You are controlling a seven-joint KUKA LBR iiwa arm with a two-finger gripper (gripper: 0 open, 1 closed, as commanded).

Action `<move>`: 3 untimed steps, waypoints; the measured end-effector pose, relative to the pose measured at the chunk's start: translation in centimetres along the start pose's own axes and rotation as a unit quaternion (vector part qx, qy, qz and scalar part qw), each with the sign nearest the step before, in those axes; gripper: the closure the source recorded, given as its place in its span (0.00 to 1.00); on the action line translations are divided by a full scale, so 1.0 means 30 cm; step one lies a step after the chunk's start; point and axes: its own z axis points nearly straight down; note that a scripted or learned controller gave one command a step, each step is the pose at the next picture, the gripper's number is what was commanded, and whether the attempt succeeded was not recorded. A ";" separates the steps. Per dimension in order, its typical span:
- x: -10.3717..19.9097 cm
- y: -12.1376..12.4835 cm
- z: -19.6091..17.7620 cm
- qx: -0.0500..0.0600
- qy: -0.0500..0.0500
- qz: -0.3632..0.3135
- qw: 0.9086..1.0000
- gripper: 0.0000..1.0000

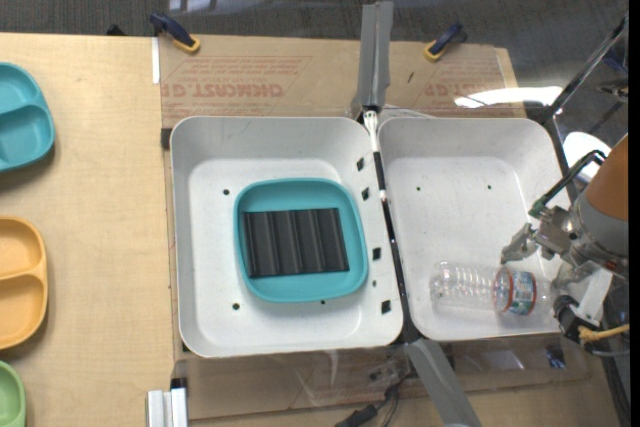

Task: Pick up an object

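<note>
Two shallow white bins sit side by side mid-frame. The left bin holds a teal tray with a dark ribbed insert. The right bin holds one clear plastic bottle, lying on its side near the bin's lower right corner. Its long axis runs roughly left to right, tilted slightly downward toward the right, where a red and blue label wraps it; I cannot tell which end is the cap. My pincer sits at the frame's right edge, just above the bottle's right end; how far it is open I cannot tell, and nothing is seen in it. I judge the round, slick bottle could roll or squirt aside against the bin wall.
</note>
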 end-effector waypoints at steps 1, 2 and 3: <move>-0.023 0.019 -0.117 -0.005 -0.002 -0.062 0.998 0.00; 0.005 -0.002 -0.287 -0.005 -0.003 -0.065 0.998 0.00; 0.001 0.000 -0.391 -0.006 -0.003 0.029 1.000 0.00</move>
